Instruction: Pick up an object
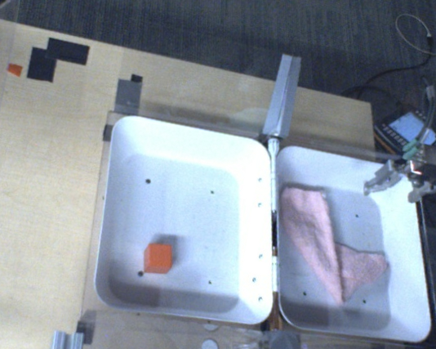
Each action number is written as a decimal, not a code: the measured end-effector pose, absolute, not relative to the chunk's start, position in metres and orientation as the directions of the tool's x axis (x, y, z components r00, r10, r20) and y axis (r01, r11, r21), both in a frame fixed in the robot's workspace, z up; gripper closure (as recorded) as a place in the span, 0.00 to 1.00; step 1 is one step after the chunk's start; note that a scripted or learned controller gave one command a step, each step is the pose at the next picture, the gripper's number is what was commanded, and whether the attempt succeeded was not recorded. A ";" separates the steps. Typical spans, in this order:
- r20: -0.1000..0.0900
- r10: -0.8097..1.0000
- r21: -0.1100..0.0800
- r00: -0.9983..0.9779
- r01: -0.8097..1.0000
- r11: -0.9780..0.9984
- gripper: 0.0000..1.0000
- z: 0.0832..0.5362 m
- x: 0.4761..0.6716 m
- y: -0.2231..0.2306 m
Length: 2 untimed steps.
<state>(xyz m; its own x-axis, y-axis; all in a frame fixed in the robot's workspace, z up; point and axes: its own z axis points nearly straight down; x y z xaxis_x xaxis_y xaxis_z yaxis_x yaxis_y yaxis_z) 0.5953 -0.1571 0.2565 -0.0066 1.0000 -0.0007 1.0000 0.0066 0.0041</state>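
The gripper (400, 182) hangs over the upper right corner of the right bin (417, 323), its two fingers (377, 181) spread apart with nothing between them. A pink cloth (324, 241) (crumpled, folded toward its lower end) lies in the middle of that bin, down and left of the gripper and apart from it. An orange block (158, 258) sits in the left bin (119, 194), near its lower left corner.
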 end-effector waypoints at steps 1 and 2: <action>-0.001 0.989 0.004 -0.146 0.989 0.146 0.00 0.148 0.614 -0.171; -0.010 0.947 0.019 -0.322 0.946 0.322 0.00 0.093 0.542 -0.134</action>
